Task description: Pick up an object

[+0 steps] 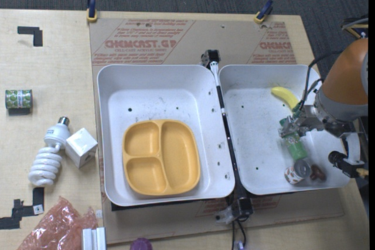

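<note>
The right bin point(252, 126) holds a yellow banana point(285, 96) near its far right side. A green bottle point(297, 149) lies toward the bin's right front, with a small round can point(297, 173) and a brown lump point(317, 172) just in front of it. My gripper point(291, 127) hangs low over the bin, at the upper end of the green bottle and just in front of the banana. Whether it touches the bottle is unclear. The grey arm with its orange band point(350, 73) comes in from the right.
The left bin point(117, 96) carries a yellow divided plate point(161, 157). On the bench to the left lie a spiral light bulb point(48, 155), a white cube point(81, 147), a green can point(18, 100) and a red mesh bag point(58, 225).
</note>
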You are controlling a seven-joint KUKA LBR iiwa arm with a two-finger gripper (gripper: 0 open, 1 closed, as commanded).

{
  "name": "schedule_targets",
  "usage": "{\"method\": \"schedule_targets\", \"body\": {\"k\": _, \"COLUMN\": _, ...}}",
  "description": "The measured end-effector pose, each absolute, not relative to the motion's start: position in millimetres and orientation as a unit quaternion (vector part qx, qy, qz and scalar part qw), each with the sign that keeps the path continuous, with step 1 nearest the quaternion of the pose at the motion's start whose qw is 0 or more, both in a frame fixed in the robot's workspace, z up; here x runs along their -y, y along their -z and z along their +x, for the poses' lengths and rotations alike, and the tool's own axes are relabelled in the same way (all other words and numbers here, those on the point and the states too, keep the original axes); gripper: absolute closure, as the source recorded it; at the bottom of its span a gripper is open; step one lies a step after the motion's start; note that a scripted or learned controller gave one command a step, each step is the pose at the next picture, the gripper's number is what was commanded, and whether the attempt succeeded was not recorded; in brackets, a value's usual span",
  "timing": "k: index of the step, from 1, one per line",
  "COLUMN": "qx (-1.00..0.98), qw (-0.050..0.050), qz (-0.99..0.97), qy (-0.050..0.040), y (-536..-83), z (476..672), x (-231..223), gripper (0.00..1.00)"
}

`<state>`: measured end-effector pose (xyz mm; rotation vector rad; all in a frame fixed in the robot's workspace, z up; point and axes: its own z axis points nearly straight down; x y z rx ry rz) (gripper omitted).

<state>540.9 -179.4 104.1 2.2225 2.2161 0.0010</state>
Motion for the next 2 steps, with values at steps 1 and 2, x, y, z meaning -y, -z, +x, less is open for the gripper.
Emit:
{"method": "schedule_targets", "body": {"k": 1, "qx": -0.707, "qw": 0.001, "qz": 0.707, "qy": -0.0002, "y": -149, "z": 547.3, "x": 108, "gripper": 1.00}}
{"method": "schedule_targets", "body": {"k": 2, "qx": -0.707, "qw": -0.001, "qz": 0.708, "qy": 0.0005, "y": -192, "z": 477.6, "x": 76, "gripper": 1.00}}
